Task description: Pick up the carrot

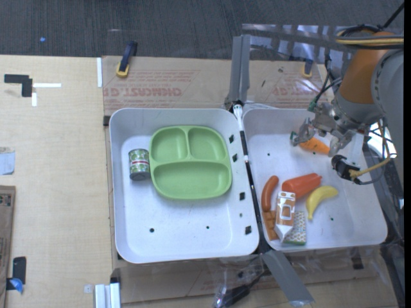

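One carton, one banana, one green plate, tool clasping one carrot.

Green plate in white bin — orange carrot, yellow banana, red pepper.

A light wooden bench is carrying two white bins side by side. The left bin and right bin are touching.

The gripper hides part of an orange thing, identity unclear
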Tool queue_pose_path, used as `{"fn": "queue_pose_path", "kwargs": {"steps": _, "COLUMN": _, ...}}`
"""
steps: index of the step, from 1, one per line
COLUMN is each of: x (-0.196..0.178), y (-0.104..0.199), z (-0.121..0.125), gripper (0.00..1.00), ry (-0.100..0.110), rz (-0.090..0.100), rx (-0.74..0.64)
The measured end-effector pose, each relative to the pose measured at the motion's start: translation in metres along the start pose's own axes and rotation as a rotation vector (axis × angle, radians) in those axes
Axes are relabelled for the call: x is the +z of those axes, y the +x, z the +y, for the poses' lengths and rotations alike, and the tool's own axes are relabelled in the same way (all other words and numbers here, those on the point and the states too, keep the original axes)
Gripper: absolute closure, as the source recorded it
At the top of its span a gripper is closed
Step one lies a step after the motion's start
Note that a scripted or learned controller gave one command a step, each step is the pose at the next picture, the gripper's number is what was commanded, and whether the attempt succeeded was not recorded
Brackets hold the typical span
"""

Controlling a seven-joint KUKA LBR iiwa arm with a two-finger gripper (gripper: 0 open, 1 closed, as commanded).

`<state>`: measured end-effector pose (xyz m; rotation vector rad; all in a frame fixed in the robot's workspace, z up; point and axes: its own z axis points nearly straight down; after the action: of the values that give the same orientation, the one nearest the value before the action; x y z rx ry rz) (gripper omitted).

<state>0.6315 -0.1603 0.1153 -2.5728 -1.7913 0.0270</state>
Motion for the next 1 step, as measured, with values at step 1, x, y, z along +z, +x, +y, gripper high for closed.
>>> {"fn": "queue_pose_path", "kwargs": {"steps": 1, "x": 0.0167, "y": 0.0006, "z": 0.0302, "gripper": 0.0, "ry": -0.014, "rz": 0.003, "rx": -0.08}}
